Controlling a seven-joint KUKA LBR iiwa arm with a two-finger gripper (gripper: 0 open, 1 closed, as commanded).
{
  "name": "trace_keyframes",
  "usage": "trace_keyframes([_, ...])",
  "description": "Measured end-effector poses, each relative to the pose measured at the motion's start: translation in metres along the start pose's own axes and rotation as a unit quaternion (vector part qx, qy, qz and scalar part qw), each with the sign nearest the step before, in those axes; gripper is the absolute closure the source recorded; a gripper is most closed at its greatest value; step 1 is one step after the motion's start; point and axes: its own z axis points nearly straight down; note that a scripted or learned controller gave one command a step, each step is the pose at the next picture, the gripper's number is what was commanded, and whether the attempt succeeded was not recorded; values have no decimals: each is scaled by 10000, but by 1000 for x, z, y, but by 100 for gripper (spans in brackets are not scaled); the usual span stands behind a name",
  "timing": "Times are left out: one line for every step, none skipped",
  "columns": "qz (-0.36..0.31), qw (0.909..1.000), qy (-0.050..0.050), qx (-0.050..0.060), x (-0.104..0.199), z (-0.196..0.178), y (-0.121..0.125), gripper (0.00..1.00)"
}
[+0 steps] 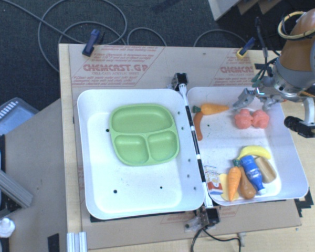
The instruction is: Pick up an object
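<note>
the claw [256,100] hangs with fingers spread and nothing between them, just above the pink lumpy object [252,118] lying near the far side of the right bin [291,156].

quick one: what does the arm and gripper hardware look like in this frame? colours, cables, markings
The arm is grey with an orange band above the wrist, its links rounded. A yellow cable loops beside the orange section, and thin dark and green wires run down toward the wrist. The gripper is pale metallic grey with two slim fingers. I can't make out any markings.
</note>
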Motion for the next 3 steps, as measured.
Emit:
trace_keyframes([-21, 10000, 9, -82, 0, 37, -5, 0])
trace_keyframes([-10, 10000, -14, -72, -3, 28, -7, 100])
trace_keyframes([-9, 10000, -13, -67, -3, 28, -7, 0])
